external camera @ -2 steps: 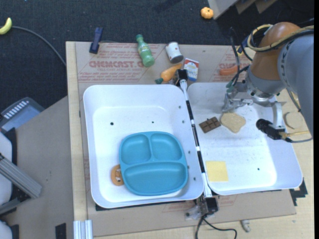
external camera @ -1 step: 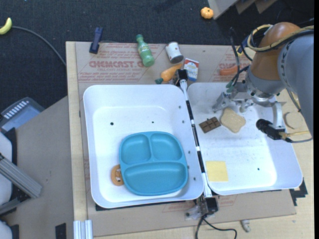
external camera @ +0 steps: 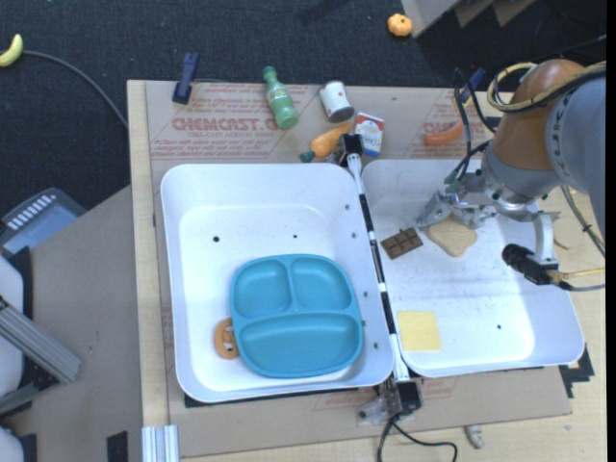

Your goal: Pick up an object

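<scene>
Along the far edge of the surface [external camera: 241,123], behind the bins, red print reads "CHEMCAST". Smaller red lines near it are too faint to read.

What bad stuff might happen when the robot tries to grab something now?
1. The gripper sits low over the tan bread slice, which lies flat; the fingers might slide off it.
2. The chocolate bar lies close beside the bread, so it might get bumped away.
3. Both lie near the wall between the bins, so a pushed piece might jam against it.
</scene>
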Controlling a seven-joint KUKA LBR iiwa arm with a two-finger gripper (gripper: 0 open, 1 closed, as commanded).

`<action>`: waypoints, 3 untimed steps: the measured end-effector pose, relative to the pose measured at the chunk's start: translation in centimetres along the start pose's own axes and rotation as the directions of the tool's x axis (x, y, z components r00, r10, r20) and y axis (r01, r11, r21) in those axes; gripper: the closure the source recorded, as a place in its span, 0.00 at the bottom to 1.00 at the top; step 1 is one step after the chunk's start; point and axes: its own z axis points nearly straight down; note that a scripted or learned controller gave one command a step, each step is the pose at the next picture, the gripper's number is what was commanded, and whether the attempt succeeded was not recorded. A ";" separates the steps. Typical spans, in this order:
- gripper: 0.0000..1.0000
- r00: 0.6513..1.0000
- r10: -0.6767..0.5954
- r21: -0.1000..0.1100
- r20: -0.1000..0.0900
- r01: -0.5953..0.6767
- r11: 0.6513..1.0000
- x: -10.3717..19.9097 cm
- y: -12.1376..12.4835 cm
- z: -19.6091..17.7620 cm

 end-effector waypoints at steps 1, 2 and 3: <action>0.00 1.000 0.000 0.004 0.001 0.000 1.000 -4.9 2.9 -4.7; 0.00 1.000 -0.001 0.008 -0.003 0.001 1.000 -0.5 1.7 -0.3; 0.00 1.000 0.000 0.008 -0.002 0.000 1.000 0.6 -0.4 0.3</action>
